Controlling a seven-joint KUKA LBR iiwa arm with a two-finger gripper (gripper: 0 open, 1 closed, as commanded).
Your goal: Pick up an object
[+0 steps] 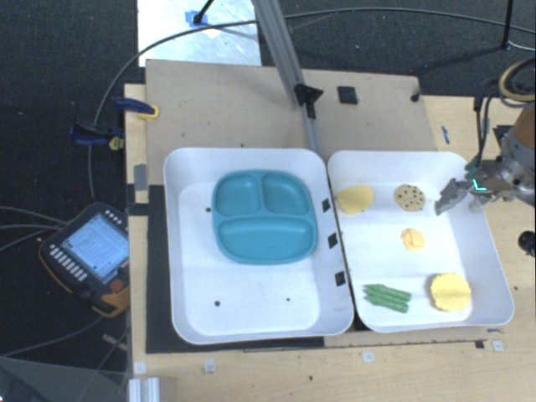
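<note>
My gripper (461,199) hangs over the right bin's (501,296) far right edge, open, with nothing between its fingers. In that bin lie a brown speckled cookie (409,196) just left of the gripper, a yellow lump (355,198) at the far left, a small yellow piece (412,239) in the middle, a round yellow piece (450,292) at the near right, and green beans (387,297) at the near middle. The cookie is the closest to the fingertips, about a finger's length away.
The left bin (180,249) holds a teal divided plate (265,217). A grey pole (280,44) slants down to the bins' far junction. A teach pendant (88,254) lies off the bench at the left. Black clips (332,241) sit along the divide between the bins.
</note>
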